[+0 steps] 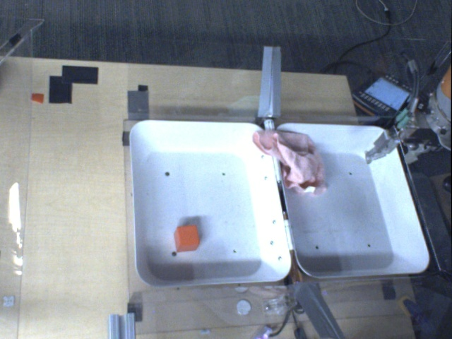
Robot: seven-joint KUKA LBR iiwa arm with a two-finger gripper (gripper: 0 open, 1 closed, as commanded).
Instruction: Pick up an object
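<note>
An orange block [187, 238] lies in the left bin [212, 154], near its front left corner. A crumpled pink cloth [298, 161] rests in the right bin [367, 232] at its back left, with one end draped over the divider between the bins. My gripper [381, 147] hangs over the back right corner of the right bin, about a hand's width right of the cloth and apart from it. Nothing shows in its grasp.
A grey metal post [270, 83] stands behind the divider. A small screen [385, 94] and cables lie at the back right. Black pieces [70, 82] and a small orange square [37, 98] sit on the bench at the far left.
</note>
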